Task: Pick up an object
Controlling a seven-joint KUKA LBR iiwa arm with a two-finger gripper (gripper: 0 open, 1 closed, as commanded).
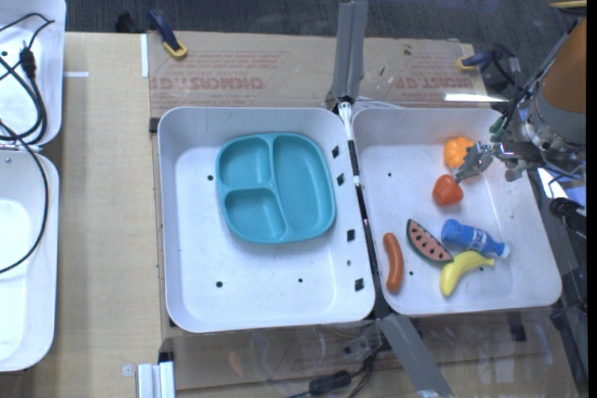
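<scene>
A cardboard-covered bench (280, 70) is bearing two white bins; the gripper (474, 161) is hanging over the right bin (522, 289), fingers parted and holding nothing; an orange toy (457, 149) is lying just beside its tips, a tomato (447, 190) just below; further down are lying a watermelon slice (427, 240), bottle (473, 238), banana (463, 272) and sausage (394, 260); a teal plate (276, 187) is sitting far left.
</scene>
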